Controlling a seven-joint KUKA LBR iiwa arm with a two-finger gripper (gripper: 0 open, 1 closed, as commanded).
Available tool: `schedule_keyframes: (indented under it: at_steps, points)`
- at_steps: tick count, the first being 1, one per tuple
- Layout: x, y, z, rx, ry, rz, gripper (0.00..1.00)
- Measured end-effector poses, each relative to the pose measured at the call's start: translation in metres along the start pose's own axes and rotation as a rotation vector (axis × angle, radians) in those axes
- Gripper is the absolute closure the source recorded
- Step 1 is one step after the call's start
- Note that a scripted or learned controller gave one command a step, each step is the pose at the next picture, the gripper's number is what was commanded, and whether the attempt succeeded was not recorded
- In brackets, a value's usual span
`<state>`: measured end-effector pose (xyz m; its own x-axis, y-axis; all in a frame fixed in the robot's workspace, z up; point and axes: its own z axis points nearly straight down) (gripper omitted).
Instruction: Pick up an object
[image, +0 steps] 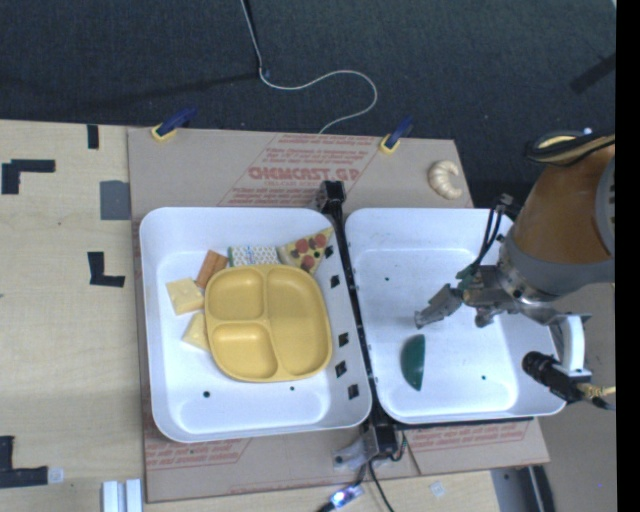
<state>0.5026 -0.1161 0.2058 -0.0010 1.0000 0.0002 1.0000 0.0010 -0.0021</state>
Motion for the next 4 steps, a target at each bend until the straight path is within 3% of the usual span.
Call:
schedule_keyframes:
  at_steps: [3,4]
  points:
    - [0.006,-0.012,0.123,0.001,0.0,0.0,0.0]
    - [0.006,-0.011,0.111,-0.001,-0.001,0.0,1.0]
